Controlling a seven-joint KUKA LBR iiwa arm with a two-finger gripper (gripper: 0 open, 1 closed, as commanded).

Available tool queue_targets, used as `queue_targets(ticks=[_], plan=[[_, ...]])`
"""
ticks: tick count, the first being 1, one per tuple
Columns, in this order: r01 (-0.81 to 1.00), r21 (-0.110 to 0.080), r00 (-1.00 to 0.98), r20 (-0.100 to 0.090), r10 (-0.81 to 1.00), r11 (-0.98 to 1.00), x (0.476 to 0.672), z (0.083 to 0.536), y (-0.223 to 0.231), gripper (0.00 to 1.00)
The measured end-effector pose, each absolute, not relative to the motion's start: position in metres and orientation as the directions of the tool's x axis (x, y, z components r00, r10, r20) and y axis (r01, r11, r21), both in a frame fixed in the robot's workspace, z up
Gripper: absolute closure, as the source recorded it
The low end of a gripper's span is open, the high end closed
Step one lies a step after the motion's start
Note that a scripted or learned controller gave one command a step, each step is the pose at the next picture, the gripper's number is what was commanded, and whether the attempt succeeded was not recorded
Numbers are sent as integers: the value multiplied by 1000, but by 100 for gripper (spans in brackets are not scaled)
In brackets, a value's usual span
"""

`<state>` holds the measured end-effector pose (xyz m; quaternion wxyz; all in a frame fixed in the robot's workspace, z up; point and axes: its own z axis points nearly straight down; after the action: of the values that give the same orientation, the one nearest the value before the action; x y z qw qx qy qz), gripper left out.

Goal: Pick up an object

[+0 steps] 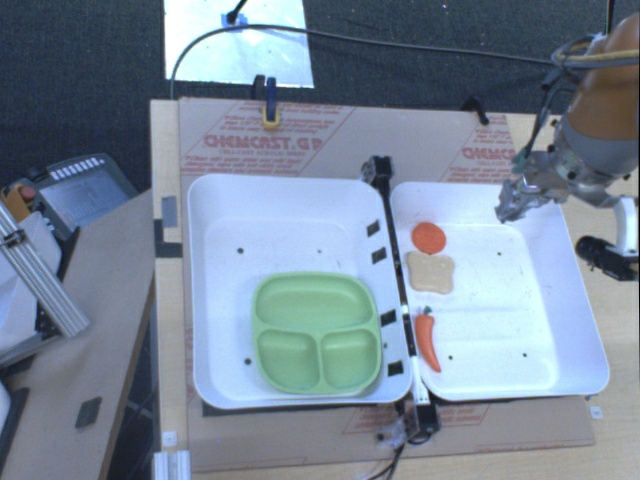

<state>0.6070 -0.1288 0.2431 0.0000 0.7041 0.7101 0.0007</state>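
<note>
The two-finger metal gripper is poised over the right shallow white bin's far edge, grasping nothing; the grey, orange-banded arm is angled in from the right. A round orange-red slice, beige bread-shaped piece and orange carrot are seen near the divider. A green sectioned plate occupies the left bin.

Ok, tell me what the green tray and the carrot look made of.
Green tray: likely moulded plastic, with a smooth, even pale green, soft sheen and rounded compartment walls. Carrot: probably a plastic toy, uniform orange with a small green tip; too small to tell rubber from hard plastic.
</note>
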Motion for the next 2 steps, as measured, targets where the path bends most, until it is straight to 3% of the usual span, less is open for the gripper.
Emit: queue_targets(ticks=[2], plan=[[1000,2,-10,2,1000,10,598,242,-28,100]])
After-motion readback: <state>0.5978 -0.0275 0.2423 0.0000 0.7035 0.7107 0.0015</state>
